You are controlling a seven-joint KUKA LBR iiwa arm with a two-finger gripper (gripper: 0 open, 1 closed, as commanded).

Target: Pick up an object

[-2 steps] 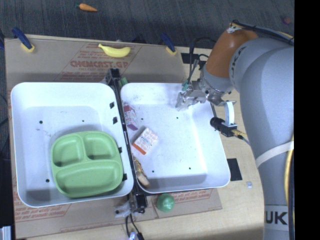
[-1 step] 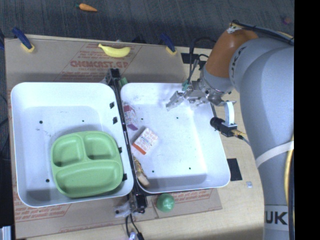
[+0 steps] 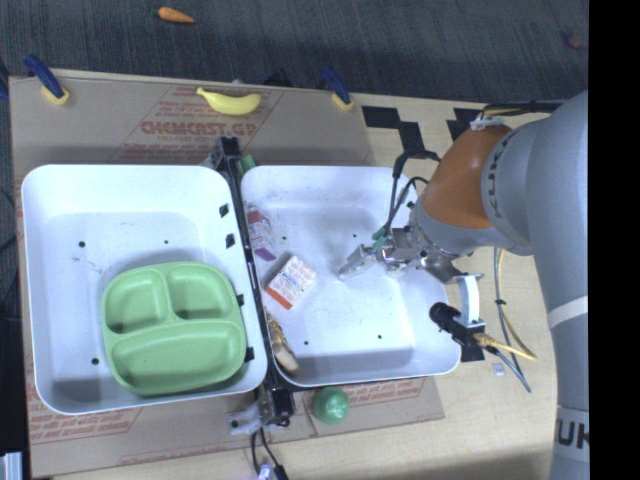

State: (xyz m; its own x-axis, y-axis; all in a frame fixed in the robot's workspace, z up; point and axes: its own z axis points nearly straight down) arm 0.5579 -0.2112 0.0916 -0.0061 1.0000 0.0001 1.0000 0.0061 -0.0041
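Jaws [image 3: 352, 263] in right bin [image 3: 400, 363], grip state unclear; small box [image 3: 291, 281] just left, apart.

1. the single camera sits fixed above the bench and looks down at a slant.
2. it stands far enough back to take in both white bins, the left bin [image 3: 40, 268] and the right bin [image 3: 330, 183], side by side.
3. dark floor [image 3: 300, 18] fills the top of the view.
4. the arm [image 3: 520, 188] enters from the right.
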